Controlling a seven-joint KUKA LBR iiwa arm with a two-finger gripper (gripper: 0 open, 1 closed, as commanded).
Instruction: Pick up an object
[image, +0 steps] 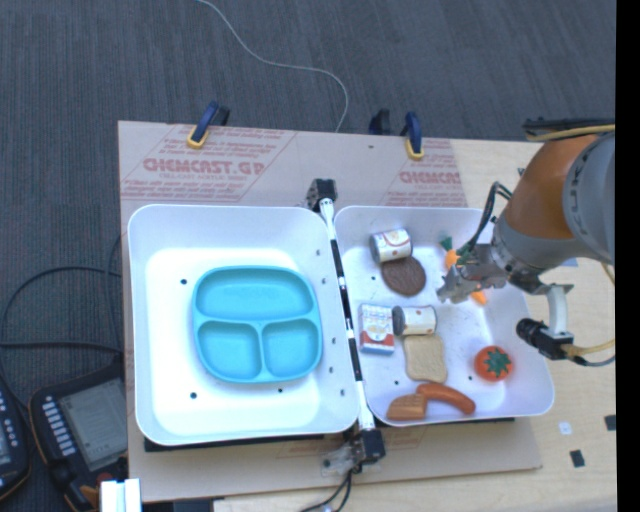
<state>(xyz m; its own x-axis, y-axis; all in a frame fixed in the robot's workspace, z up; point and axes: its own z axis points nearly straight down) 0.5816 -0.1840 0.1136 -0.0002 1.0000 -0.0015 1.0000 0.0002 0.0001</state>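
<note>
Tool (462, 285) over orange piece (479, 294)

The desk (560, 440) carries a printed board (230, 165) clamped along its far edge, and on it two white bins side by side: left bin (160, 225), right bin (525, 400).

light: bright, even | shadows: soft, small | glare: white bins (150, 300) shine a bit | focus: slightly fuzzy all over
</note>
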